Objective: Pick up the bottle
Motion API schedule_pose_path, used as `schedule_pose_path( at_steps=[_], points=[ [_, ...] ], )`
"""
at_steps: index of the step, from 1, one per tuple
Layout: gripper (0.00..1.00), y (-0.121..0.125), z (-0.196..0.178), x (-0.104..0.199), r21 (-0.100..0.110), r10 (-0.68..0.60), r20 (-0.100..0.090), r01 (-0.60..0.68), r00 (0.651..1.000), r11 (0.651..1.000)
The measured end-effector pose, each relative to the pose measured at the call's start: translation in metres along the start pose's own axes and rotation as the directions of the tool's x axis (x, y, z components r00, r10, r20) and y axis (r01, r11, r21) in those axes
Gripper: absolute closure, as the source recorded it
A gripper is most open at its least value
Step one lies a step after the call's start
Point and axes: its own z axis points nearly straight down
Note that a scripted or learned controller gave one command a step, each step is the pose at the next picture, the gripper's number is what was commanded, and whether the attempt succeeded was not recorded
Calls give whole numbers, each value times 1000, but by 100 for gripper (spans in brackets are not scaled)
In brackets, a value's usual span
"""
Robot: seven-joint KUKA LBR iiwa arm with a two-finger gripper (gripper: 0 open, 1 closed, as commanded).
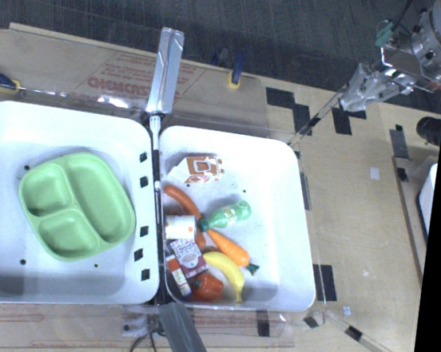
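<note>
Below and well to the left of the gripper (360, 97), across the bench (358, 230), sit the two white bins. The left bin (8, 135), the farther one, holds a green divided plate (78, 205) lying flat near its middle, probably as a set-down spot apart from the clutter. The right bin (297, 238) lies nearer, still down and left of the tool, and carries all the small items, bunched along its left wall and front.

Among them, closest to the gripper, is a small white and brown carton (203, 169). Further down lie a sausage (182, 199), a green bottle (227, 214) on its side with its neck pointing left, and an orange carrot (229, 247) just below it. A banana (226, 273) and a red bottle (192, 268) with a white label are packed against the front left corner, touching each other.

The arm (432, 38) hangs at the upper right, outside both bins, well apart from every object. I cannot tell from this slant how its tool is set; nothing is visibly carried. Either bottle may be the target. The green one lies freer, likely the easier pick.
</note>
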Motion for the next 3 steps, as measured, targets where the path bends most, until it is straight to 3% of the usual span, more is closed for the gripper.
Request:
schedule_pose_path(
  at_steps=[1, 2, 3],
  points=[
    [100, -8, 1, -9, 7, 154, -1, -154, 988, 988],
    [100, 18, 52, 2, 6, 109, -1, -109, 994, 994],
    [100, -23, -1, -6, 1, 116, -1, -116, 993, 993]
  ],
)
